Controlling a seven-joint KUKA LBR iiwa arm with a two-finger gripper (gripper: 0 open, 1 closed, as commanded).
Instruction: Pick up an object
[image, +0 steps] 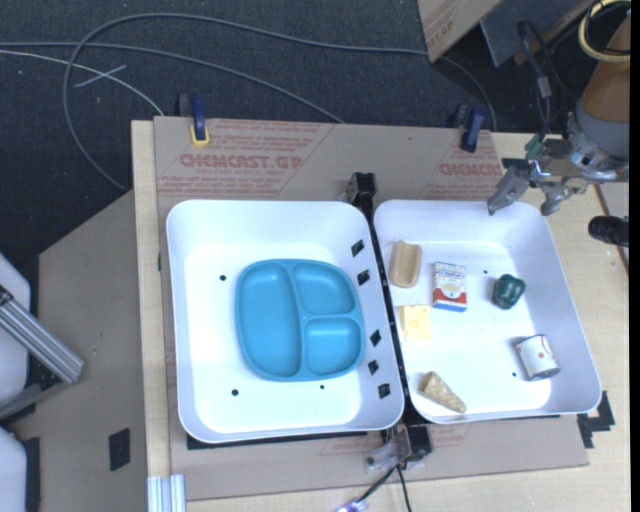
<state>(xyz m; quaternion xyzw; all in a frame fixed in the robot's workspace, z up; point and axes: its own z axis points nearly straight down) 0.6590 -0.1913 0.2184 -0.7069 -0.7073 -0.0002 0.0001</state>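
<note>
Six small things sit in the right bin (560, 300), and the pincer (522, 192) hovers over that bin's far rim, fingers spread apart with nothing between them. No pick yet, then, by my reading.

Take the red-and-white carton (449, 285) as the marker. Left of it lies a tan bread-like piece (404, 264); just below that and left of the carton, a pale yellow square (415, 322). To the carton's right sits a dark green lump (507, 290), and further right and nearer me, a small can (537, 356) tipped on its side. Well below the carton, close to the near rim, there's a crumbly tan wedge (441, 392). Far left of the carton, in the other bin (195, 300), a blue divided plate (299, 318) fills the middle.

Any of these would count as the object. The green lump looks the closest candidate to the pincer, standing apart from its neighbours, so I'd go for that. To do it well, the arm wants to centre right over the lump before dropping, keep the fingers wide on the way down, and close only once they straddle it. The can might roll if nudged; the flat yellow square offers little to grip. On the counter (300, 140), nothing crowds the approach.
</note>
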